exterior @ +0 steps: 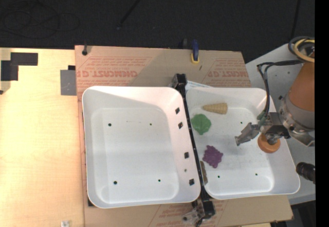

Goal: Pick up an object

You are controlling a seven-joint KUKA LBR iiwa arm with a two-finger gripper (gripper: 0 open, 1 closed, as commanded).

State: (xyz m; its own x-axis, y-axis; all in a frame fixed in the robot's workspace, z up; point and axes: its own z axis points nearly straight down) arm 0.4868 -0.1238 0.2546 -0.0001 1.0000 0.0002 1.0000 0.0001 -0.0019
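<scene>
The right bin [280, 182] holds a tan cone [215, 108], a green lump [201, 124], a purple lump [212, 155] and an orange round piece [268, 144]. My gripper [258, 138] hangs low over the right side of this bin and is open. One grey finger [245, 136] points left toward the bin's middle. The other finger sits right by the orange piece, which lies at the gripper's right side and is partly covered by it. I cannot tell whether the gripper touches it. The green and purple lumps lie well to the gripper's left.
The left bin [92, 118] stands beside the right one, parted by a black clip strip [186, 133]. Both rest on brown cardboard [133, 69]. Cables [264, 74] and the arm's orange band [308, 84] crowd the right edge.
</scene>
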